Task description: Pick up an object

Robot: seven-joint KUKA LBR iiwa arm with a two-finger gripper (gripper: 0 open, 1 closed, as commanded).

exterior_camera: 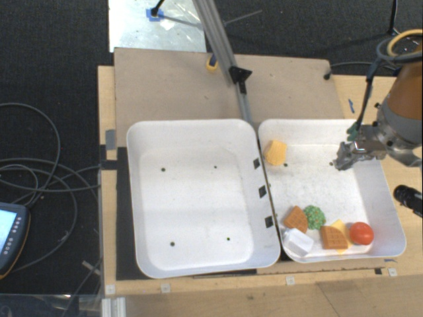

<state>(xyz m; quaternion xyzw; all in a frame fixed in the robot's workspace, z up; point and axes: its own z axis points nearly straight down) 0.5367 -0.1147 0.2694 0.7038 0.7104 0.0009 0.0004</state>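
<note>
The end effector (345,158) hangs over the right bin (317,132), finger state impossible to tell from here, nothing visibly held, with the yellow block (275,152) off to its left and other toys clustered near, probably scouting for a pick.

robotics lab | bench (172,84) | white bins (192,137) | floor cables (39,177)

Arm (403,104) cut off at right edge; end effector (345,157) too small to read.
</note>
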